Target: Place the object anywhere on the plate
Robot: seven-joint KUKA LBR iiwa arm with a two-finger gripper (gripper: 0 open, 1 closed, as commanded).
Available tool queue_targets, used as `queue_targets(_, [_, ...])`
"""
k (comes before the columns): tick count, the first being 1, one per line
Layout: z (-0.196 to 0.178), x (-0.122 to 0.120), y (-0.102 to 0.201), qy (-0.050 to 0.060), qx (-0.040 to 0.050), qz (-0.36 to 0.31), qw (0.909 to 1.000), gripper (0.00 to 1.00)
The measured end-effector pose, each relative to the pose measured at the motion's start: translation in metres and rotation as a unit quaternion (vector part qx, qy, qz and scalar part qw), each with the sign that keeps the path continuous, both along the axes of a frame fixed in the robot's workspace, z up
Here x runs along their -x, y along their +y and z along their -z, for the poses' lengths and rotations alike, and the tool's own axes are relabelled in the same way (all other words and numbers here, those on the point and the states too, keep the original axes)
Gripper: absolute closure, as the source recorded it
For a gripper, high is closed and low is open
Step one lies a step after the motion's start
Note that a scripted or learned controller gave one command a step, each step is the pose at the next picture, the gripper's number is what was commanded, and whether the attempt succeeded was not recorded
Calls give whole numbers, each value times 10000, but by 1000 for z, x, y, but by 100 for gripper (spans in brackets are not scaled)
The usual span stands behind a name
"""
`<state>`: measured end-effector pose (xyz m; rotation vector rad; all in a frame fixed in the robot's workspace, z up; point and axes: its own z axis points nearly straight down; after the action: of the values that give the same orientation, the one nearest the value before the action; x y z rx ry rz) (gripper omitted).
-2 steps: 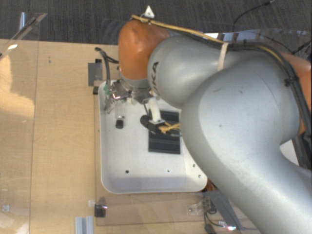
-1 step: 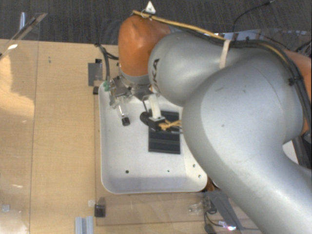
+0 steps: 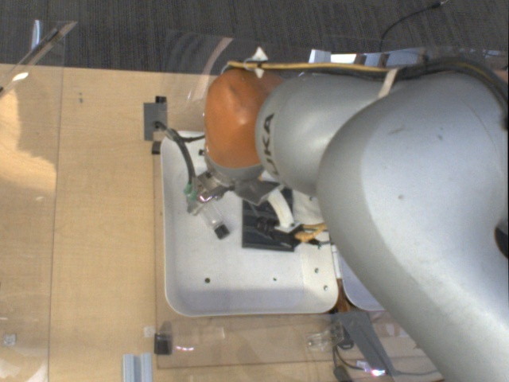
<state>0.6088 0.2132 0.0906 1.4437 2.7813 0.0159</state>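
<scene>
My gripper (image 3: pixel 208 205) hangs low over the left half of the left white bin (image 3: pixel 238 297), just under the arm's orange band (image 3: pixel 235 122). A small dark piece (image 3: pixel 221 231) sits right at the gripper's lower end, close to the bin floor. I cannot tell whether it is held or lying loose. The big grey arm (image 3: pixel 398 181) covers the back and right side of this bin.
A sliver of the right bin (image 3: pixel 359 294) shows under the arm. Bare wooden bench (image 3: pixel 79 213) lies to the left. Small black brackets stand at the left bin's back corner (image 3: pixel 155 120) and front corner (image 3: pixel 162 343). The front strip of the bin floor is bare.
</scene>
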Motion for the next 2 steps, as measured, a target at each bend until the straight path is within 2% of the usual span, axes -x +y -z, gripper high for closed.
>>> queue_targets(1, [-2, 98, -5, -54, 3, -1459, 9893, 100])
queue_targets(2, [-155, 66, 0, -12, 43, -3850, 9229, 100])
